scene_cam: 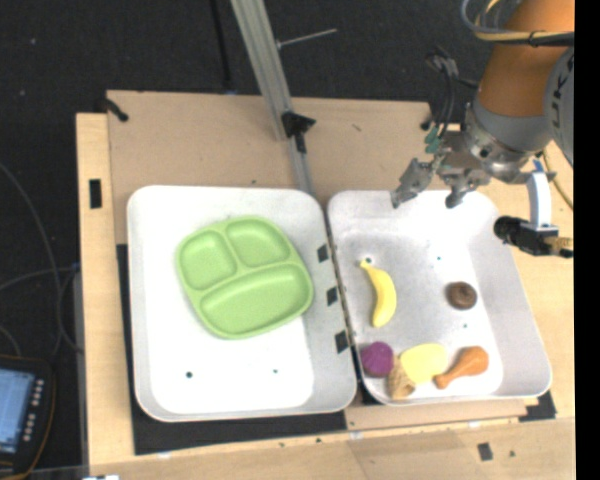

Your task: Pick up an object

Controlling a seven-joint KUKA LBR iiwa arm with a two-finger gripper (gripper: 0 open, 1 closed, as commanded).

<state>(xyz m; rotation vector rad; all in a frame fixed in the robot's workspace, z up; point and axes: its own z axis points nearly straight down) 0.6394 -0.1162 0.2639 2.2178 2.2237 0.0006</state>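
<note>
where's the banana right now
The banana lies in the right bin, near its left wall, just above the purple piece and left of the brown ball.

We see the gripper [431, 189] above the far edge of the right bin [500, 268], its two fingers spread apart with nothing between them. In this bin lie a banana [379, 293], a brown donut [462, 295], a purple piece [377, 358], a yellow piece [422, 359] and a chicken leg [464, 365]. The left bin [160, 368] holds a green divided plate [243, 277].
</note>
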